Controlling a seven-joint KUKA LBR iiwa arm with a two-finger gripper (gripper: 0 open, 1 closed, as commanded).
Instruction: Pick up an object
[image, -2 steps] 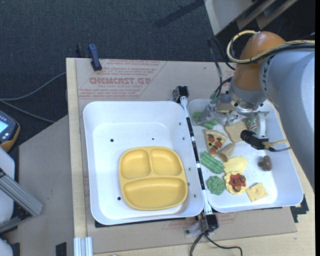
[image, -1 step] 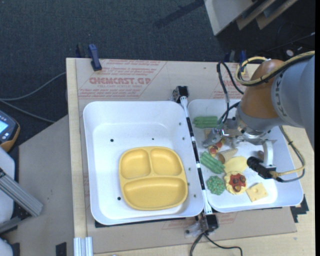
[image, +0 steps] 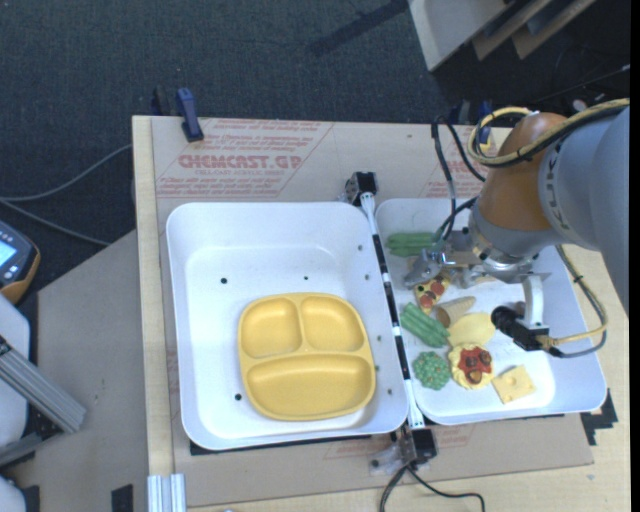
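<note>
Cardboard-topped desk (image: 240, 160) on dark carpet; green bean (image: 422, 324) lies 10-to-4 in right bin (image: 585, 385); pincer (image: 440, 262) state hidden.

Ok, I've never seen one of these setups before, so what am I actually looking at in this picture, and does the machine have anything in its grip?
This is a single camera fixed above a bench, looking down at a slant. The big grey shape with the orange band on the right is a robot arm; at its end sits a two-finger gripper, lowered into the right bin.

Two shallow white bins sit side by side. The left bin holds a yellow divided plate. The right one holds toy food: a green pod, a green pea pod, a broccoli piece, a pizza slice, a cheese wedge and a few smaller pieces near the gripper.

Whether it grips anything cannot be told from here.
</note>
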